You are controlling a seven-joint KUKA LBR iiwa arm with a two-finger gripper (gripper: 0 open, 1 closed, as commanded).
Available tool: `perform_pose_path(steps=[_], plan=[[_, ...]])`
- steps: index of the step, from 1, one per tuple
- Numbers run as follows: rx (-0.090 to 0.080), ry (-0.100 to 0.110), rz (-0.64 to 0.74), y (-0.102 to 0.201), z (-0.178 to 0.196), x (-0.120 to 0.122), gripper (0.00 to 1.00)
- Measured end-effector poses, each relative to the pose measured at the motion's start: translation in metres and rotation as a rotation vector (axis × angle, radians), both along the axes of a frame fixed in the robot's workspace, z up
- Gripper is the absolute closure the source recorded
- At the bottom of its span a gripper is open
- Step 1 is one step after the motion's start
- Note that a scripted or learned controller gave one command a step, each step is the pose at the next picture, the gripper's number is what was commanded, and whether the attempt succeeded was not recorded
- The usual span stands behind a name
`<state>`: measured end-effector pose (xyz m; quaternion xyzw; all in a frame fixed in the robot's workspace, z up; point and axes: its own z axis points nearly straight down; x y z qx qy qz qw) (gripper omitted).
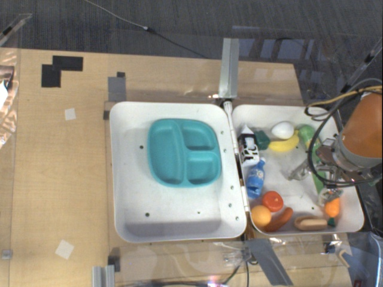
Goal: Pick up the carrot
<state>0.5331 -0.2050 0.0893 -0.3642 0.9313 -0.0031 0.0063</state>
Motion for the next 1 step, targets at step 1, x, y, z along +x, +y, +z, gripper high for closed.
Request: perform_pose_path(steps=[1], plan=[[-0.001, -0.003, -0.006, 0.0002, 0.0004, -0.0287, 0.00]])
